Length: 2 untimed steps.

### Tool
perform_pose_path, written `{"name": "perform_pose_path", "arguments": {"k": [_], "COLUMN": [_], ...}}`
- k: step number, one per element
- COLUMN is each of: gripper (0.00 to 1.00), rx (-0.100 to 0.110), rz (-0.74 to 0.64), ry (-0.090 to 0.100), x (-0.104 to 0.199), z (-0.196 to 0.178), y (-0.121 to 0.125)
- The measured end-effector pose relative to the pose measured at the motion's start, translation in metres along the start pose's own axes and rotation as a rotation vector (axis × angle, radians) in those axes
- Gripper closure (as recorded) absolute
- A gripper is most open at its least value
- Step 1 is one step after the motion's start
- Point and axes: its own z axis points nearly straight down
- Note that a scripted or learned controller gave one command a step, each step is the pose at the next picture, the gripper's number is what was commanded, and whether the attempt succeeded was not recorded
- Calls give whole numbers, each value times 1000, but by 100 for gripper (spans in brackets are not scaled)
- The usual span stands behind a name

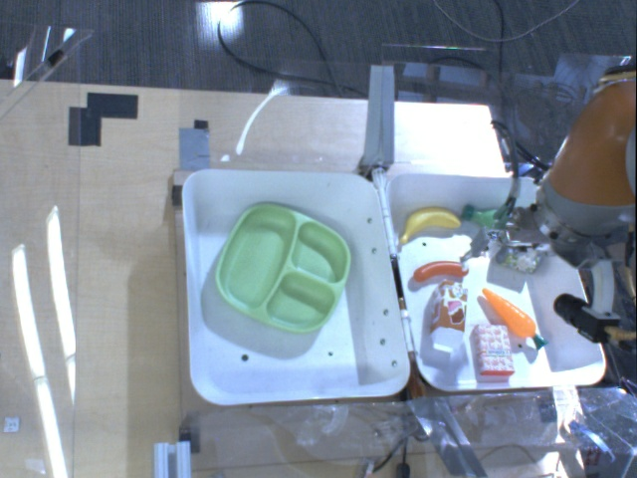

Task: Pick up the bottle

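Observation:
The bottle (449, 310) lies in the right bin (569, 364), near its left wall. It has an orange-brown label, and its white cap points toward the front. My gripper (514, 250) hangs over the back half of the same bin, up and to the right of the bottle and apart from it. The arm's orange band and grey wrist cover the bin's right rear corner, and the gripper's tip is a blur of metal parts there.
Around the bottle lie a banana (430, 222), a red sausage (438, 270), a carrot (510, 315), a pink carton (492, 352) and a green item (484, 214) at the back. The left bin (199, 297) holds a green divided plate (283, 265).

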Motion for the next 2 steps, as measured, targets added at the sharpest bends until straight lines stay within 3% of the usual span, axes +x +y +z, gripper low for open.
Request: {"name": "perform_pose_path", "arguments": {"k": [1, 2], "gripper": [0, 0], "rx": [1, -3], "rz": [-17, 131], "ry": [0, 1], "x": [-20, -78], "z": [54, 109], "y": [66, 126]}}
